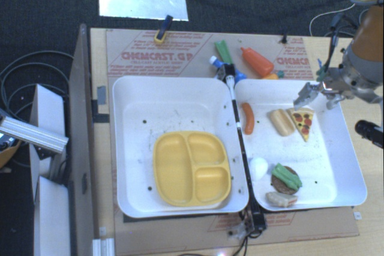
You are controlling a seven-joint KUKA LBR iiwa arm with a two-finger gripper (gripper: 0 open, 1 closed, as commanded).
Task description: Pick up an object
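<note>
While the grey arm reaches in from the right, we see its gripper [317, 95] poised over the far edge of the right bin [342, 147], fingers spread apart with nothing between them. Just below it lie a pizza slice [303, 123] and a bread roll [280, 122], side by side. We also find a hot dog [247, 117] near the divider, a white egg [258, 168], and a burger [285, 180]. A yellow divided plate [192, 168] sits in the left bin [138, 105].
</note>
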